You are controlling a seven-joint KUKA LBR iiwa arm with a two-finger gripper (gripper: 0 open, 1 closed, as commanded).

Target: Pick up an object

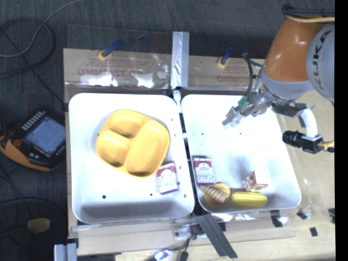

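My gripper (232, 117) hangs over the upper middle of the right bin (272, 145), above bare white floor, with nothing seen between its fingers. Along that bin's front edge lie a yellow banana-shaped piece (249, 199), a tan round piece (217, 192) touching its left end, a small orange and white packet (254, 182) and a red and white box (203, 171). In the left bin (81, 145) rests a large yellow lumpy object (132, 142), with a second red and white box (167, 178) at its lower right.
A raised divider (182, 145) separates the two bins. A clear plastic sheet with blue and yellow clips (157, 69) lies behind them. An orange and black handheld pendant (37, 140) sits on the floor to the left.
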